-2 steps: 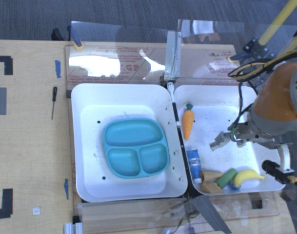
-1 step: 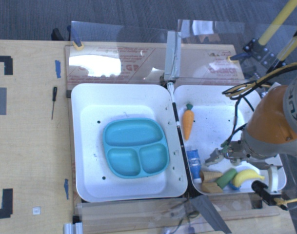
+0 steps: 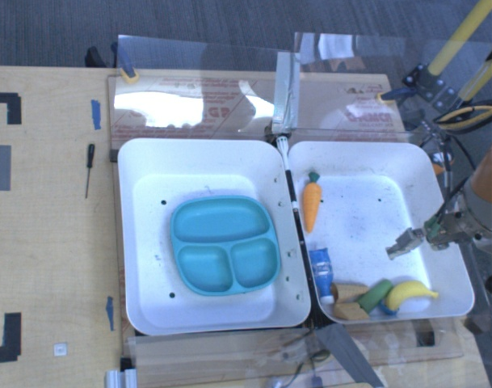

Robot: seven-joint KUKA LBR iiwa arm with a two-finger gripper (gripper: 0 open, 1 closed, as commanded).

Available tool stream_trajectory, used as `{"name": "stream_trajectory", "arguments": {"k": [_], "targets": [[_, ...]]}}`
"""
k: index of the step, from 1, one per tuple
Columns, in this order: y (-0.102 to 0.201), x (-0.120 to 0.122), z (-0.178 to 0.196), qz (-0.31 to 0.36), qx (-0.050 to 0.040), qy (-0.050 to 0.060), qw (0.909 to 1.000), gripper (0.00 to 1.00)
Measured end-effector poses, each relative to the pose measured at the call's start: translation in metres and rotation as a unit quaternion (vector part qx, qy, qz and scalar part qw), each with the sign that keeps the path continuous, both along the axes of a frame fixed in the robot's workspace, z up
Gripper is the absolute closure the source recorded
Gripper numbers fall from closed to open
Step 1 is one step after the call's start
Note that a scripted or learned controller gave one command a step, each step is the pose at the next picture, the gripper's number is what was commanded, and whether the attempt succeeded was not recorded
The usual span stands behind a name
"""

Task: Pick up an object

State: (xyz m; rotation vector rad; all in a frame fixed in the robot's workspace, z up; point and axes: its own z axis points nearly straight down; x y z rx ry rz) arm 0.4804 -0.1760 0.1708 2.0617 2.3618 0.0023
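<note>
A: While the cluster in the near corner of the right bin point(image 3: 452, 217) stays that tight — banana point(image 3: 410, 294) touching green piece point(image 3: 376, 293), tan block point(image 3: 350, 291), blue tube point(image 3: 321, 270) beside — you risk grabbing two or knocking one away.

B: End effector point(image 3: 407, 242)?

A: Just above the banana, nothing between the fingers. Spread or clenched, can't tell. Farther back, the carrot point(image 3: 311, 203) lies alone: safer target.

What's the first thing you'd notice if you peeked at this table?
The big blue divided plate in the left bin catches the eye first. Next, the orange carrot near the right bin's left wall, and the yellow banana among toys along its front edge. The end effector hovers just above them.
</note>
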Motion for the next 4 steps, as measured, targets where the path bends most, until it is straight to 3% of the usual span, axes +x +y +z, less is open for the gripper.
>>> {"name": "stream_trajectory", "arguments": {"k": [1,2,3,4], "targets": [[0.002,-0.001,-0.002,0.001,0.0011,0.002,1.0000,0.00],[0.051,0.069,-0.083,0.008,0.0001,-0.003,1.0000,0.00],[0.060,0.090,-0.079,0.035,0.0010,0.001,0.9994,0.00],[0.061,0.020,-0.040,-0.040,0.0023,0.003,0.9992,0.00]]}}
